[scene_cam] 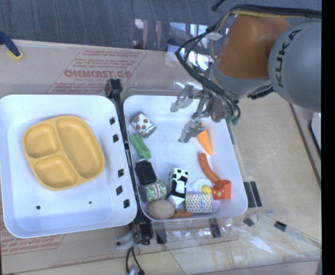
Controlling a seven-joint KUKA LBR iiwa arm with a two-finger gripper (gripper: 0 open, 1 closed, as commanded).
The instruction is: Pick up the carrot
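Orange carrot point(205, 141) lies in the right bin point(236, 171); the spread, unladen jaws of the gripper point(189, 118) hover just beside it.

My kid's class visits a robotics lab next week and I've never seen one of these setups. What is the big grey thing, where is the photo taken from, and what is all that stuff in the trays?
The grey thing with the orange band is a robot arm, reaching in from the right. The one camera sits above the bench, looking down at a slant. At the arm's end is its tool, two metal fingers for grasping. It hangs over the right bin, right beside a small orange carrot, which it is meant to pick up. The carrot lies on the bin floor and I can't tell whether the fingers grip it. Toy foods crowd the same bin: a sausage, a green pod, an egg. The left bin holds a yellow divided plate.
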